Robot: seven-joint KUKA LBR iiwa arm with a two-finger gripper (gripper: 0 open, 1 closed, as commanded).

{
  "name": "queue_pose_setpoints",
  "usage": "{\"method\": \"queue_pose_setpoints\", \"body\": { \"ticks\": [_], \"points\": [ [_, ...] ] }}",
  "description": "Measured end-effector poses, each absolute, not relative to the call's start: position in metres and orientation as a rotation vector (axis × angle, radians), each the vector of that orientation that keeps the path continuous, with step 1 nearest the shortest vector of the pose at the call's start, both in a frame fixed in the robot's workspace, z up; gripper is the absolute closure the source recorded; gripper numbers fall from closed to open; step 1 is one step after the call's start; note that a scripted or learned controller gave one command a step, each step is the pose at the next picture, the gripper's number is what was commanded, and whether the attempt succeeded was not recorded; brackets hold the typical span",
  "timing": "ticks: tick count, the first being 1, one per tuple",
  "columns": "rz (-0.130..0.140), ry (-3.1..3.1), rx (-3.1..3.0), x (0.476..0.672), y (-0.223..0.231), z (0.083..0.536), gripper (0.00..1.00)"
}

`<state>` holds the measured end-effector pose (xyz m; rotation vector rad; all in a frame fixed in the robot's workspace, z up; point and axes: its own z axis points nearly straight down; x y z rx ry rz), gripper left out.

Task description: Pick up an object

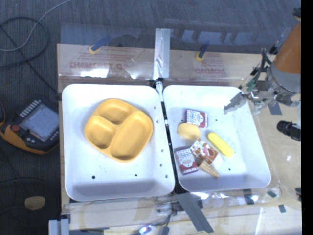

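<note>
Over on the far left there's a teach pendant point(33, 126) with an orange and black shell sitting on the dark carpet, cables looping around above it, and a small tan lump point(34, 202) on the floor lower down. Then comes the desk point(117, 62), a plywood top with some blue and yellow tape bits near the back edge. The left bin point(73, 170) has just one thing in it, a yellow divided plate point(119, 129) with three sections, sitting roughly in the middle. The right bin point(244, 175) has all the small stuff bunched toward its left and middle: a red and white packet point(196, 117) up top, a pale yellow round piece point(188, 130) right under it, another red and white packet point(186, 160) at the bottom touching a brown printed packet point(205, 152), a little waffle cone point(209, 169) just below that, and a yellow banana-ish piece point(220, 144) off to the right by itself. The tool point(233, 105) hangs over the upper right part of that bin, apart from the items, nothing between its fingers, and honestly I can't tell if it's spread or pressed together from this angle. The grey arm point(286, 62) with its orange band comes in from the right edge.
</note>
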<state>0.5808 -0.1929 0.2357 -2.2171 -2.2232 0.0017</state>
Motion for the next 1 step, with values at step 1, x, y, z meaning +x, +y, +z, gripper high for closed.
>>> {"method": "queue_pose_setpoints", "body": {
  "ticks": [1],
  "points": [
    [0.000,-2.385,-2.044,0.5439,-0.1940,0.0933,0.00]
  ]
}}
